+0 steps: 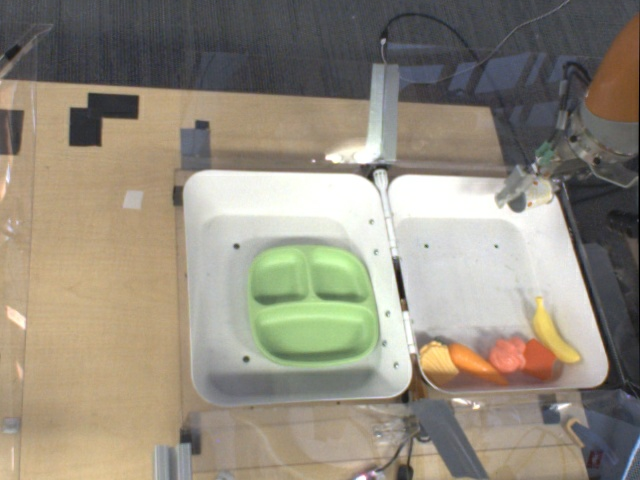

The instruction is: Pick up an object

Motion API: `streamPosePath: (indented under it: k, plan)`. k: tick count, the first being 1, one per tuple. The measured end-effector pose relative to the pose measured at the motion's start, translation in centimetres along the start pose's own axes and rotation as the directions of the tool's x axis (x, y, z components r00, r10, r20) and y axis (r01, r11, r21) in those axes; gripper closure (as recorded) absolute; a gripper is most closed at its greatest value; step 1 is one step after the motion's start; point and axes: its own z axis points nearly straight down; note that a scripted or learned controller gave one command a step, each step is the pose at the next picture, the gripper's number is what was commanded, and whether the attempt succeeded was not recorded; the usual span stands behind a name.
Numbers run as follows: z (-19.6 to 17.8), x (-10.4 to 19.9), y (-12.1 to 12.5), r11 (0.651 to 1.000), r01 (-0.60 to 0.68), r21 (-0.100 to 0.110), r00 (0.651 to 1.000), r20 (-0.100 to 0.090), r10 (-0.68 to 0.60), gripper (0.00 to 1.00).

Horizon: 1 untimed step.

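The toy foods lie along the near edge of the right bin (480, 258): a yellow banana (553, 330) leans against the bin's right wall, a red strawberry-like piece (508, 354) sits beside a red-orange piece (540, 359) in the near right corner, an orange carrot (476, 362) lies on its side to their left, and a tan, shell-shaped piece (437, 358) rests in the near left corner, touching the carrot's end. The gripper (522, 190) hangs over the far right corner of that bin, well apart from all of these objects; nothing is visible in its grasp, and whether it is open or closed cannot be told from this angle. The arm's orange band (615, 73) shows at the right edge above the wrist, with cables running along it. The left bin (215, 218) holds a green divided tray (313, 304), lying flat near the bin's middle with two small compartments on the far side and one wide one on the near side.
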Motion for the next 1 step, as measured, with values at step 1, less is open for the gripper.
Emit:
streamPosePath:
  k: [1]
  plan:
    - [0.58,-0.13,0.69,1.0,0.017,-0.002,1.0,0.002,-0.017,0.0]
